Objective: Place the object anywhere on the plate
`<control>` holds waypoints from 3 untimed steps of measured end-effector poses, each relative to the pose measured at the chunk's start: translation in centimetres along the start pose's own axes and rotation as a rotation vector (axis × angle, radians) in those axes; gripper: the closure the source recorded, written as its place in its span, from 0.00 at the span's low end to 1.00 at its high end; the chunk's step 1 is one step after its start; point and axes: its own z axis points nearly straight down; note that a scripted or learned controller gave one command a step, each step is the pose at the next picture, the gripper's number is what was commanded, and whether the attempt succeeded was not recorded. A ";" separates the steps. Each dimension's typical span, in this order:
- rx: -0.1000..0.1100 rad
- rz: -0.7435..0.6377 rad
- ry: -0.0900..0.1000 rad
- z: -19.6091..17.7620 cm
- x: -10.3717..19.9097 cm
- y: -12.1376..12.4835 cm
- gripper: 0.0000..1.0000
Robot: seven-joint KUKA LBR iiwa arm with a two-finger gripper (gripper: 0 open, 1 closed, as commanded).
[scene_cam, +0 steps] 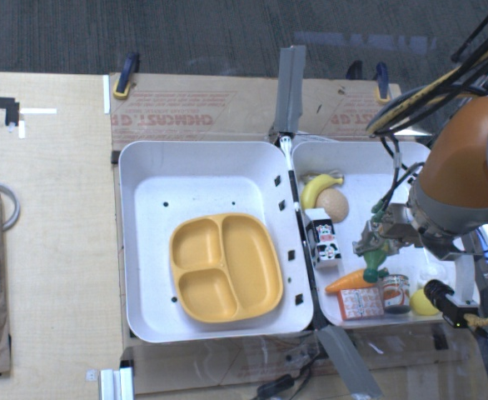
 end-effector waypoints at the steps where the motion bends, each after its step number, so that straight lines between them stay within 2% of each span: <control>1: -0.001 0.015 -0.001 0.7 5.6 3.3 1.00; 2: -0.001 -0.032 -0.002 0.7 14.7 3.1 1.00; 3: -0.001 0.286 -0.003 0.9 18.8 2.4 1.00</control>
